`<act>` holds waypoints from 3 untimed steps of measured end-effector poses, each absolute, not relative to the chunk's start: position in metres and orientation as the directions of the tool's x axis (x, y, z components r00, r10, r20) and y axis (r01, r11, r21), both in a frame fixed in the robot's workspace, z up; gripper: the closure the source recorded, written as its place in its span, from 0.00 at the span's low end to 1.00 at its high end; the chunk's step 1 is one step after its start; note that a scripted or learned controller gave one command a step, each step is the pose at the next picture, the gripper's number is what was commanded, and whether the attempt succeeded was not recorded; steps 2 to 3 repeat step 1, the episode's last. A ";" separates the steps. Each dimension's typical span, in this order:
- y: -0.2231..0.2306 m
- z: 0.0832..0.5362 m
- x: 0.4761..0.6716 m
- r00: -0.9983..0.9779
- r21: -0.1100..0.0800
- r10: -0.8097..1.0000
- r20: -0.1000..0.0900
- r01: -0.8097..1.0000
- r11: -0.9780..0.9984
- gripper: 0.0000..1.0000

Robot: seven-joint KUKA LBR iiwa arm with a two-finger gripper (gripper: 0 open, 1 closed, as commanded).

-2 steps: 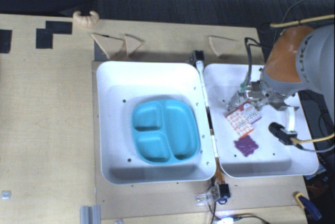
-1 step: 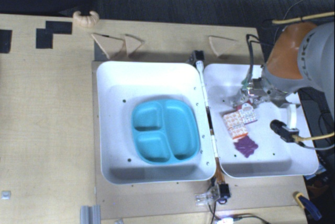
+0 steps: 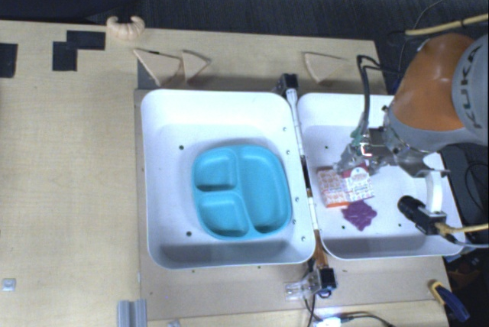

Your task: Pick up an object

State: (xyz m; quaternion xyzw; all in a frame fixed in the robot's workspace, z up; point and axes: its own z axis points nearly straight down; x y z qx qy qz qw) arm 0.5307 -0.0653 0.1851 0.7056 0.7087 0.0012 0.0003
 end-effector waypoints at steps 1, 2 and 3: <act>-0.059 0.192 0.487 -0.002 0.001 1.000 0.001 1.000 0.002 1.00; -0.059 0.192 0.487 -0.002 0.001 1.000 0.001 1.000 0.002 1.00; -0.059 0.192 0.487 -0.002 0.001 1.000 0.001 1.000 0.002 1.00</act>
